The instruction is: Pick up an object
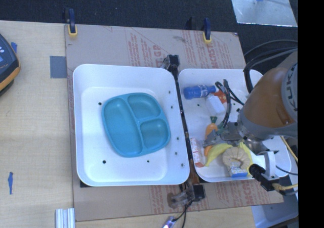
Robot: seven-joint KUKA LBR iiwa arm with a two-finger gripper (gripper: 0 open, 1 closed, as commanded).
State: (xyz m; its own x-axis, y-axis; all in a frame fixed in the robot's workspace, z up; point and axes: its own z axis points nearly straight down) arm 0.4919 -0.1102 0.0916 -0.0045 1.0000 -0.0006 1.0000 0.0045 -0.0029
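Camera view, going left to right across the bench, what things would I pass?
Yellow-and-black device at the left edge → grey tape patch → left white bin → blue divided plate → right white bin → blue bottle → robot arm.

The left bin (81,121) lies open around its central blue tray (135,124); the arm (268,103) overhangs the right bin's (192,78) cluttered near edge.
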